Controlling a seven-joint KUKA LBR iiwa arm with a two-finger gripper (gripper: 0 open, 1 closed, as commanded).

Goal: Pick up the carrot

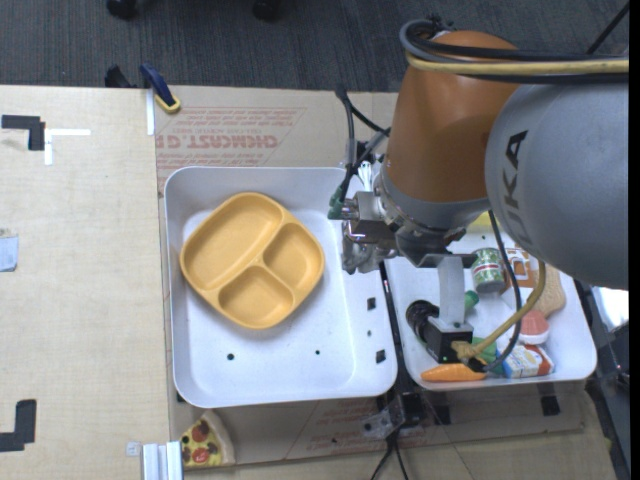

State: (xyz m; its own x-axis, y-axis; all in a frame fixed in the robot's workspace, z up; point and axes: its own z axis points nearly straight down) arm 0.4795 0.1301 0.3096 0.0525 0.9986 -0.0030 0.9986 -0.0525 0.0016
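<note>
The carrot (449, 373) is a small orange piece with a green end, lying near the front edge of the right bin (570, 353). My gripper (356, 251) hangs over the divide between the two bins, at the left bin's right wall. It is well to the left of and behind the carrot. The big grey and orange arm hides much of the right bin.
A yellow three-compartment plate (252, 258) lies in the left bin (290, 368). In the right bin are a green-labelled can (488, 268), a red and white item (535, 328) and a small carton (525, 363) close beside the carrot. A toy pizza slice (200, 444) lies outside the bins, front left.
</note>
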